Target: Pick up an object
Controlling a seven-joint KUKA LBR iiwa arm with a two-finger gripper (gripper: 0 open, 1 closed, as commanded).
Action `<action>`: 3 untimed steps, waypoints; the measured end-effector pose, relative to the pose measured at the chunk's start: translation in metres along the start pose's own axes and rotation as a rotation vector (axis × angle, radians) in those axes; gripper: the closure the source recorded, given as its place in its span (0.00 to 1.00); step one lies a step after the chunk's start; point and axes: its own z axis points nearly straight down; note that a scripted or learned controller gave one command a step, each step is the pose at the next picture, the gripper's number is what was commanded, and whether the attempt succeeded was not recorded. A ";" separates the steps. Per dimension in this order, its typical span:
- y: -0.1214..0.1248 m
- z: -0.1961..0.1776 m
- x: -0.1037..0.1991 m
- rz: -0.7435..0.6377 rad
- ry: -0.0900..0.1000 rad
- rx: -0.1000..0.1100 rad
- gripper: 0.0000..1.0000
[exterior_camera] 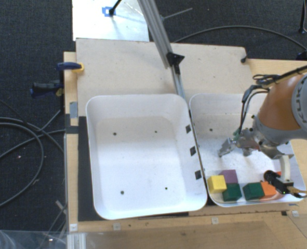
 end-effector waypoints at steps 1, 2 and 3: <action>-0.065 -0.027 -0.012 0.007 -0.007 -0.015 0.00; -0.023 -0.002 0.052 -0.008 -0.002 -0.012 0.00; 0.033 -0.160 0.008 -0.001 -0.009 -0.021 0.00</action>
